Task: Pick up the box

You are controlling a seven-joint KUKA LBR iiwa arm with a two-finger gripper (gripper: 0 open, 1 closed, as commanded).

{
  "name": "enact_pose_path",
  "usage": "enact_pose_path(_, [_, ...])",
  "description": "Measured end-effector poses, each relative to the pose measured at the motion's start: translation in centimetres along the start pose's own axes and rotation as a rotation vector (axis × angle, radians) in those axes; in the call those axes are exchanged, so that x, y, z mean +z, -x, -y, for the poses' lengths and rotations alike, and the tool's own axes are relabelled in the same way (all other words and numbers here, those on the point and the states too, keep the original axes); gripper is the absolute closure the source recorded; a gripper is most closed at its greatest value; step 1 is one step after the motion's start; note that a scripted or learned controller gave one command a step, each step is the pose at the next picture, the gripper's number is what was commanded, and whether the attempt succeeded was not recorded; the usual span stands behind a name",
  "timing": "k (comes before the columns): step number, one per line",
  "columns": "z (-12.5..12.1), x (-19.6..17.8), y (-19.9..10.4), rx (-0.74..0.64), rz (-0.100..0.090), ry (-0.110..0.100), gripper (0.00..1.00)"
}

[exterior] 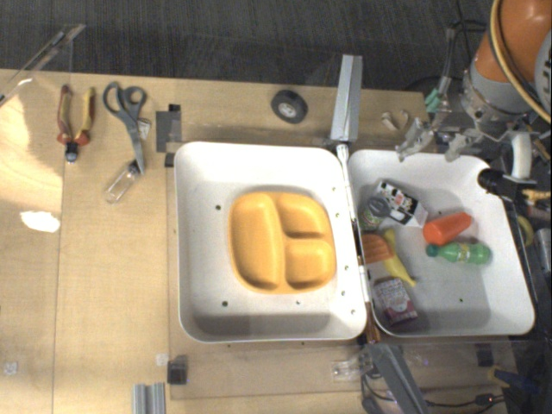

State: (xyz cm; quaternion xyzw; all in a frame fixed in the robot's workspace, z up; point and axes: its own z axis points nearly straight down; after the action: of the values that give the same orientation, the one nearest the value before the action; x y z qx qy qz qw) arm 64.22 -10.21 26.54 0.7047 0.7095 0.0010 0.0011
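the box (394, 303), small and maroon with a pale label, lies flat at the near left corner of the right bin (504, 317). farther back, the tool (435, 141) hangs over the bin's far rim, fingers apart, holding nothing.

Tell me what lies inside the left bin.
The left bin holds one yellow tray with three compartments, lying in the middle. The bin floor under the tray is covered, so anything beneath it cannot be seen.

In the upper right of the frame, the arm (522, 33) shows a rounded orange shell over grey metal. Below it sit pale metal brackets, thin cables and a black fitting.
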Motion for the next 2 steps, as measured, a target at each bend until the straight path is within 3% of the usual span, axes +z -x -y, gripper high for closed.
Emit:
enact_pose_path(1, [1.4, 14.7, 2.0, -0.036, 0.001, 0.005, 0.0])
enact_pose_path(2, [7.0, 17.6, 1.3, -0.02, 0.002, 0.01, 0.0])
